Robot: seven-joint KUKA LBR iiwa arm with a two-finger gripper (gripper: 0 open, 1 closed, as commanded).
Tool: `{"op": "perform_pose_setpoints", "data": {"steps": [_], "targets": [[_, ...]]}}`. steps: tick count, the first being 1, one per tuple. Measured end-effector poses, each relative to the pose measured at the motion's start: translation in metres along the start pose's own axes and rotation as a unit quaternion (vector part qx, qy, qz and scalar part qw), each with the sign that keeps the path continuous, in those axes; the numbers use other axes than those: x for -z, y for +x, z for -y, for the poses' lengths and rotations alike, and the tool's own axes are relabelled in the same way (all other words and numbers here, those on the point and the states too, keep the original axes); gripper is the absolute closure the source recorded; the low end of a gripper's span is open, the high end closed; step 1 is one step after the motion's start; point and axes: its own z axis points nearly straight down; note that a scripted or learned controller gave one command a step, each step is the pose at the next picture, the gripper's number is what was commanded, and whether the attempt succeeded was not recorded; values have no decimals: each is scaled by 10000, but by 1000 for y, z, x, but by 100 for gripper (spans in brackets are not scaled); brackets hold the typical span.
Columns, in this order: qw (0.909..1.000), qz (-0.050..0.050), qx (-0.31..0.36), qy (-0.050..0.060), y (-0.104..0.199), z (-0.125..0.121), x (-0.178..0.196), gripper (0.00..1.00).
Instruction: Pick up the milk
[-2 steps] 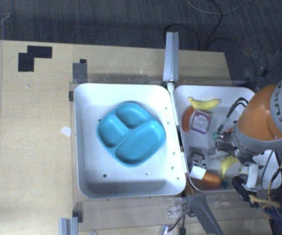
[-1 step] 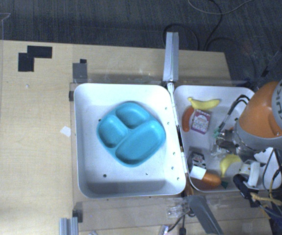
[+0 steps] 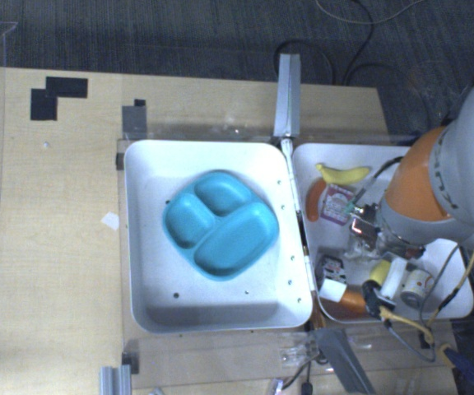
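Wooden bench (image 3: 56, 220) carries two white bins side by side. Inside the right bin (image 3: 459, 303), near its front-left corner, sits a small white carton (image 3: 333, 289), apparently the milk, touching a brown-orange item (image 3: 354, 303) at the front rim. The end effector (image 3: 367, 225) hangs over the middle of that bin, behind the carton and apart from it; its opening cannot be determined, and nothing is seen held. A purple-labelled packet (image 3: 336, 204) and a banana (image 3: 342, 173) lie toward the back rim. The left bin (image 3: 138, 220) holds a blue divided plate (image 3: 220, 223).
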Motion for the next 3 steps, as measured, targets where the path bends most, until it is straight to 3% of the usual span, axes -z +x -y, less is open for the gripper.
{"op": "perform_pose_setpoints", "data": {"steps": [1,2,3], "targets": [[9784,-2,-2068,5,-12,17,-5,100],[9502,-6,-3117,5,119,85,84,100],[9357,-9,-3529,-2,142,84,299,100]]}}
